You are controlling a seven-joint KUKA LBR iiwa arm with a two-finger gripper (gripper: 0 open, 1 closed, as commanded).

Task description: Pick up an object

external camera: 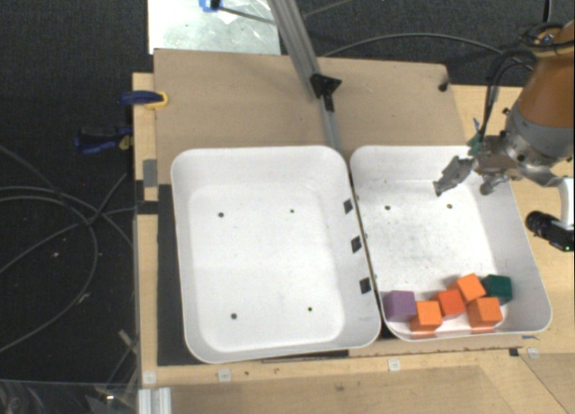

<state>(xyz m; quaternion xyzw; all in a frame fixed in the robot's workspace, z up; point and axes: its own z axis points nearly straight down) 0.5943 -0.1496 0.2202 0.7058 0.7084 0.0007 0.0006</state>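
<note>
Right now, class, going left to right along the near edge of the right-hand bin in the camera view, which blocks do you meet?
Purple block → lower-left orange block → lower-right orange block → green block. The two orange blocks between them overlap in order, so they are omitted.

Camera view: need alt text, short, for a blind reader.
The gripper hangs over the far part of the right bin, holding nothing, well away from the blocks. A purple block, four orange blocks and a green block cluster at that bin's near edge. The left bin sits beside it on the bench.
</note>
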